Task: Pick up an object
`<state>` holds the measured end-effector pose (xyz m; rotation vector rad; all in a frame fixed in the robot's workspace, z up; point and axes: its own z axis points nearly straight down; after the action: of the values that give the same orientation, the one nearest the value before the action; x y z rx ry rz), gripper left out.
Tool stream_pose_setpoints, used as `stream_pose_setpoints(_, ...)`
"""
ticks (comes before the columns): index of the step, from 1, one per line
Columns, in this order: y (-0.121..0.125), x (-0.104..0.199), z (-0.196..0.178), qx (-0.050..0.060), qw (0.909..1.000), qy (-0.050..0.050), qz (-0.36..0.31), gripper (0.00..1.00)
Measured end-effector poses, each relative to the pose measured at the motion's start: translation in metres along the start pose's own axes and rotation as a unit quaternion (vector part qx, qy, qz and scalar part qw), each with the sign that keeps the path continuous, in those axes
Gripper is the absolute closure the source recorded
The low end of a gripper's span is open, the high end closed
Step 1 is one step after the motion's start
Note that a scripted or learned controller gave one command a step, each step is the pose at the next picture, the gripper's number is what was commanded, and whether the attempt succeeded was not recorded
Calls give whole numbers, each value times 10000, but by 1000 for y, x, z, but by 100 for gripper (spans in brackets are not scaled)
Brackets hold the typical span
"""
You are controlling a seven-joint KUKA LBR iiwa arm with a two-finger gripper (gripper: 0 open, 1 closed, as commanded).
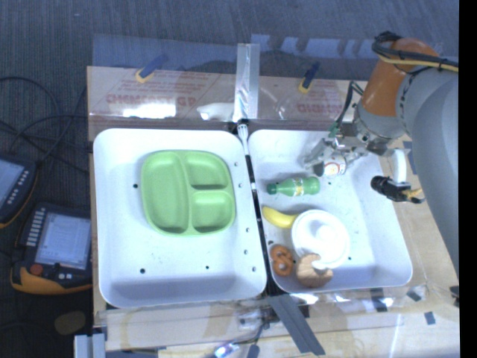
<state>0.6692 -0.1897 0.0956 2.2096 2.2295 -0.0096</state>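
Two shallow white bins [112,200]; my gripper [330,155], jaws unreadable, hovers above the green plastic bottle [294,187] — I'd descend squarely across its middle

1. A dark grey carpeted floor [149,10] surrounds the bench.
2. A brown cardboard sheet [164,92] lies on the bench top under clear plastic, which catches bright glare.
3. Black cables [37,125] trail across the floor at left.
4. Beside them lies an orange-edged handheld control pendant [56,248], its screen lit.
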Motion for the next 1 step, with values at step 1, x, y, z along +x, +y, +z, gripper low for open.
stream_pose_setpoints(1, -1, 54, -104, 21, 9924, 23, 1233, 100)
